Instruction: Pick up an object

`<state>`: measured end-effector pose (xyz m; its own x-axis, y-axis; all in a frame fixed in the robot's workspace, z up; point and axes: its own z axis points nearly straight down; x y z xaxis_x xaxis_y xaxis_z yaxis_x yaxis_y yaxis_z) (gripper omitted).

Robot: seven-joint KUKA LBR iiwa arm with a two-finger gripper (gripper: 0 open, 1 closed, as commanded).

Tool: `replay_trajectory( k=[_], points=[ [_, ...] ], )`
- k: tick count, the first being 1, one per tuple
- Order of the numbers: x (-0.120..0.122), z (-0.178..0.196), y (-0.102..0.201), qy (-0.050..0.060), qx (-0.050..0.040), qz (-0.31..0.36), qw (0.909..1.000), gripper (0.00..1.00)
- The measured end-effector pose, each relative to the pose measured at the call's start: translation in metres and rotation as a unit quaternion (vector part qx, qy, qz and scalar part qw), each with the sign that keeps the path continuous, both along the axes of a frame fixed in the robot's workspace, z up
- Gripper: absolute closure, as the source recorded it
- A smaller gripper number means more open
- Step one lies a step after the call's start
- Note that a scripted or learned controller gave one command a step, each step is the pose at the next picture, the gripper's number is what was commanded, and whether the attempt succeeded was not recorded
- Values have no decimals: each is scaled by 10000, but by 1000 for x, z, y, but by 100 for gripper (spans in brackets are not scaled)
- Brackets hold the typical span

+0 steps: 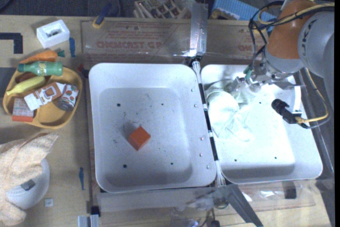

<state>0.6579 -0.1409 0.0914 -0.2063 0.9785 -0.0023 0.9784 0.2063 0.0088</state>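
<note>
Jaws state can't be told from this view; gripper (pixel 254 82) sits low over the far left part of the right bin (pixel 276 167), blurred against clutter, nothing clearly between the fingers. Left to right: a yellow bowl (pixel 53 120) at the table's left edge holds toy food, including a green bottle (pixel 41 68), a banana-like yellow piece (pixel 24 85) and small printed cartons (pixel 50 94). Far of it, a small white box (pixel 52 33). Near left corner, a beige cloth (pixel 24 165). Left bin (pixel 106 82) holds one orange block (pixel 139 137), lying alone around the bin's middle, slightly near side, well apart from the gripper. Right bin has a pale crumpled item (pixel 226 109), maybe cloth or plastic, on its left side just beside the gripper; exact kind unclear. A black cylindrical part with a yellow cable (pixel 284 110) hangs over the bin's right half. Grey arm with orange band (pixel 289 34) comes in from the far right. Clear panel with red lettering (pixel 135 40) runs along the far side of the bins.
</note>
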Motion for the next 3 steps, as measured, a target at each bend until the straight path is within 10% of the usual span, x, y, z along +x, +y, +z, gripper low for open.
replay_trajectory(
  k=[3],
  points=[
    [11,0,31,-5,-42,572,9984,0]
  ],
)
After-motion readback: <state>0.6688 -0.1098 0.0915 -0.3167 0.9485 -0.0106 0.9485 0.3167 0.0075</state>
